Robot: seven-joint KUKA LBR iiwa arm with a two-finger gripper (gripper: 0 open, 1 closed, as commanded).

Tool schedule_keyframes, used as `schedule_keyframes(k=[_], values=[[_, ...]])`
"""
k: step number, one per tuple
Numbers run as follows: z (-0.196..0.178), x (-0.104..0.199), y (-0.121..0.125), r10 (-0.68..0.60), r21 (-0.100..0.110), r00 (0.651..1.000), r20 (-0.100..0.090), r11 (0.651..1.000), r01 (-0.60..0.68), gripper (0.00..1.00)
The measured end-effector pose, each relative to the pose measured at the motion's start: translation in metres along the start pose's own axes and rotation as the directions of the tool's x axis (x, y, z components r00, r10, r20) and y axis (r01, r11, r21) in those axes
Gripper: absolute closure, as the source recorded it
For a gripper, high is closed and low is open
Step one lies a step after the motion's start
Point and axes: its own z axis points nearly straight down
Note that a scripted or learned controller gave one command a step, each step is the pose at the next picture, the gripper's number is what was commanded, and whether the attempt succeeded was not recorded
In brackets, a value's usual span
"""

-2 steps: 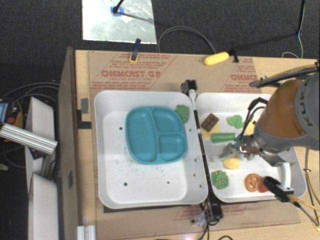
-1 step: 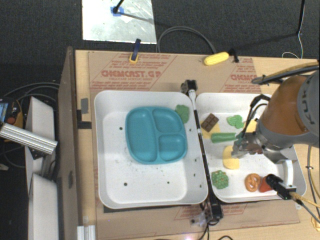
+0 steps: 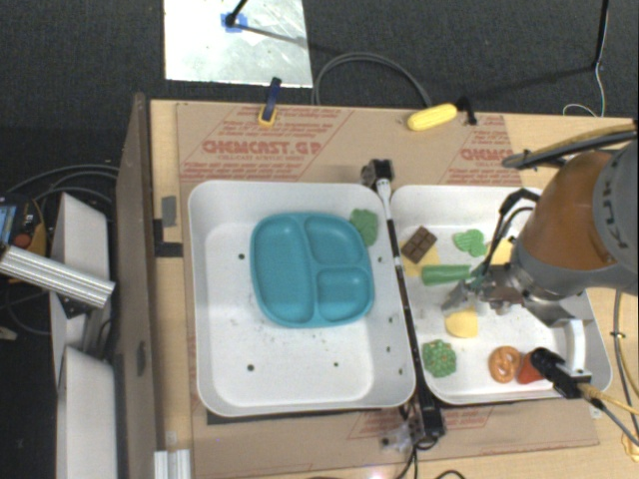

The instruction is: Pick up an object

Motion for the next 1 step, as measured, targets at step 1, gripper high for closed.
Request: schedule_keyframes(k=[1], values=[[-0.0107, 0.0002, 0.0011, 0.0, -0.002, 1.0, 0.0, 1.0, 0.0, 1.0]])
